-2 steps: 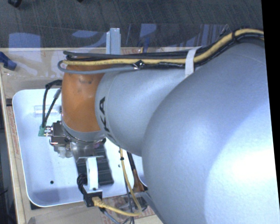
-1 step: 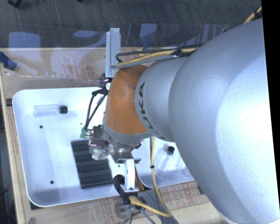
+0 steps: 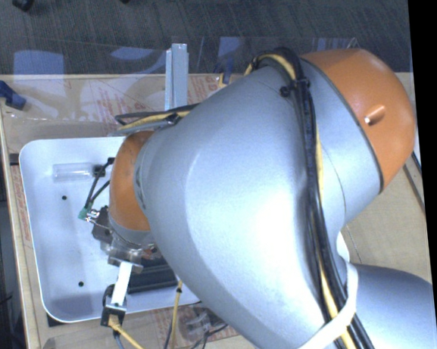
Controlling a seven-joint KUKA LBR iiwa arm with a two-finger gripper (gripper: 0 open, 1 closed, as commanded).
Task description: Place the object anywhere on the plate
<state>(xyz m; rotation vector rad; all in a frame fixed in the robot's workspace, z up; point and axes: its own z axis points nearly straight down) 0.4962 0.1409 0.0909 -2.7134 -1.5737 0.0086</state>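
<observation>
The clear plastic piece (image 3: 74, 172) in the white bin (image 3: 45, 238) looks light, stiff and slippery, so it is probably best gripped across its middle. I cannot tell how the jaws stand.

The grey arm (image 3: 267, 204) reaches over the shallow white plastic bin (image 3: 44, 223); a clear plastic tube (image 3: 74, 172) lies in its rear left corner.

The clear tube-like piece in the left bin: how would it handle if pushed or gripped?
Seemingly rounded and lying flat, the clear piece would probably roll on the white bin floor. Being see-through, likely light plastic, perhaps slippery.
</observation>
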